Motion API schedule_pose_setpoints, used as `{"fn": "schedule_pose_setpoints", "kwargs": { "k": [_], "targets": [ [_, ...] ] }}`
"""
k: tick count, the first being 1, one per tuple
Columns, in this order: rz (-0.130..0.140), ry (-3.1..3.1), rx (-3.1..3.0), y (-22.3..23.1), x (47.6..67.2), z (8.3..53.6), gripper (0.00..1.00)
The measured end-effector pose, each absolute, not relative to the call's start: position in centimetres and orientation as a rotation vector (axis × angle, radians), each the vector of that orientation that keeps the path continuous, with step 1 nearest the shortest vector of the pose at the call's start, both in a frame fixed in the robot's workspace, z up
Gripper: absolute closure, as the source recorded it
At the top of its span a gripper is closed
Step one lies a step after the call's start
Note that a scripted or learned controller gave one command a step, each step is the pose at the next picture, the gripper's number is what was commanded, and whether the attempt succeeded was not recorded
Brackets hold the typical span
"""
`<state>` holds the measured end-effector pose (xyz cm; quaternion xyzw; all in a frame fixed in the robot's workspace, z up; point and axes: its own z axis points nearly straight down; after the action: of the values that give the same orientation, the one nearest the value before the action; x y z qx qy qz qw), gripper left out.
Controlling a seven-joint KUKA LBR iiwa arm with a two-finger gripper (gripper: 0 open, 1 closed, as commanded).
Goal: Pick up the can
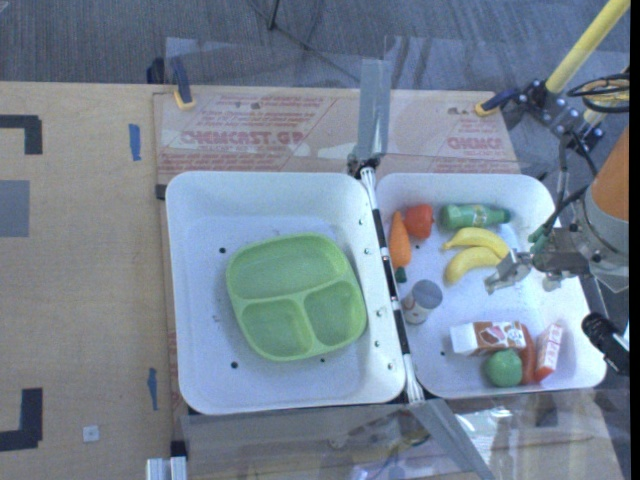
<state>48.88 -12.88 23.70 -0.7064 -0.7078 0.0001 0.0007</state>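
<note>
Jaws indistinct on gripper; arm cropped at right; can untouched.

The arm comes in from the right side of the camera view, its orange band at the frame's right edge above the grey wrist. The wrist hangs over the right edge of the right bin, about midway along that edge. The gripper points left, into the bin. Its 2 fingers are pale and stand slightly apart, with nothing between them.
</note>
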Motion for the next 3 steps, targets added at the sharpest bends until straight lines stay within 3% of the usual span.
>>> {"fn": "schedule_pose_setpoints", "kwargs": {
  "k": [1,2,3],
  "targets": [
    [-0.008,-2.132,-2.318,-10.6,48.6,12.1,0.00],
    [-0.018,-1.985,-2.437,-16.5,48.4,9.0,0.00],
    [-0.013,-1.986,-2.451,-17.0,48.4,10.0,1.00]
  ]
}}
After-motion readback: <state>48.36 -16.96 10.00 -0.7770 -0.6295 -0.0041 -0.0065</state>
